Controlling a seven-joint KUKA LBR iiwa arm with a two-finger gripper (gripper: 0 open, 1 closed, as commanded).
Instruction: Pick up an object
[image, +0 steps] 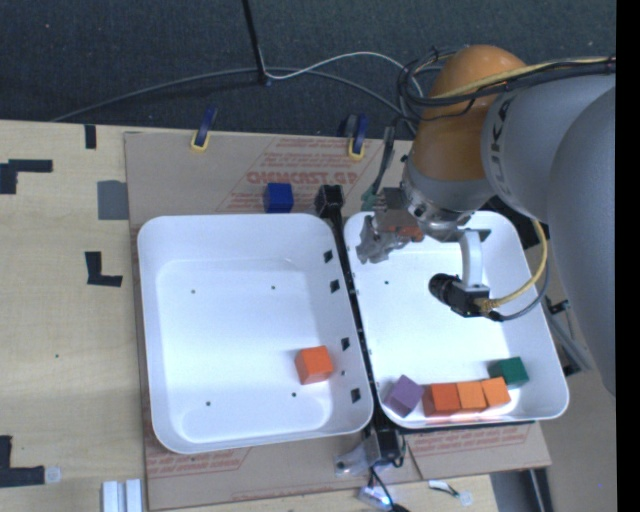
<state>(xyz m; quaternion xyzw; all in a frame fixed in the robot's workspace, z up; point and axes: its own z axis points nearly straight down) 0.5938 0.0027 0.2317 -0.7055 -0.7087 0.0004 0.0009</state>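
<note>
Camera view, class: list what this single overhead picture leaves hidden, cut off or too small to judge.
- End effector: too small and blurred in the camera view to read its state.
- Right white plastic bin: its far rim is hidden under the grey arm.
- Row of small orange cubes: their count is unclear because their edges merge.

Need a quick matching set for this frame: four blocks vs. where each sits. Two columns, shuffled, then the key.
Things:
1. lone orange block
2. blue block
3. purple block
4. green block

Places:
A. on the cardboard behind the left bin
B. right bin, near edge, left end of the row of blocks
C. left bin, near-right area
D. right bin, at the right end, just behind the row

Pairs: 1-C, 2-A, 3-B, 4-D
</note>
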